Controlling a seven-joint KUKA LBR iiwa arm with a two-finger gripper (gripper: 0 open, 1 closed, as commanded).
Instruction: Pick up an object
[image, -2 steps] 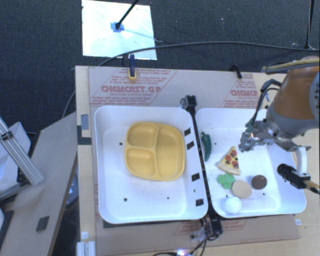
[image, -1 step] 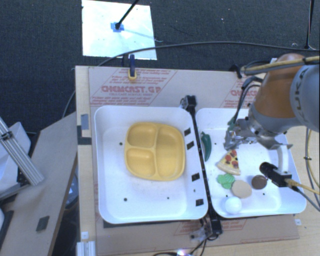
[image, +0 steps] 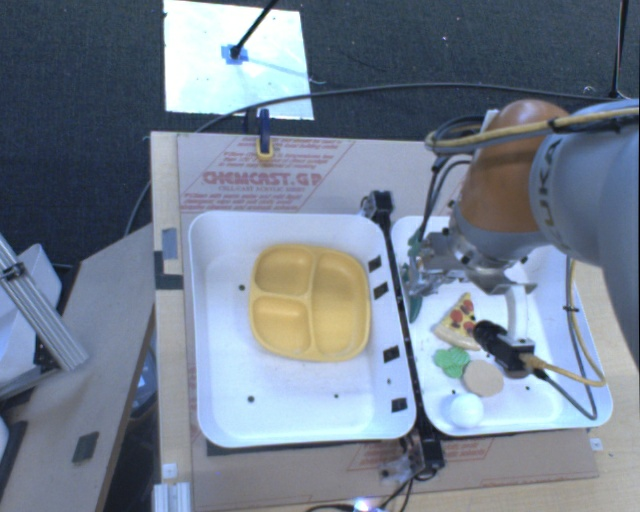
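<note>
Pizza slice (image: 458, 320) sits just below the gripper (image: 418, 282), grip state impossible to tell, and crowded neighbours could spoil a clean pick.

Two bins stand side by side on the counter (image: 250, 175). In the left bin (image: 215, 400) lies a divided plate (image: 308, 302), near its middle. The right bin (image: 560, 405) holds a pizza slice (image: 459, 319); in front of it lie a leaf piece (image: 451, 361), a round disc (image: 483, 379) and, nearest the front wall, a ball (image: 465, 410). The arm (image: 540, 190) reaches over the back of the right bin.
</note>
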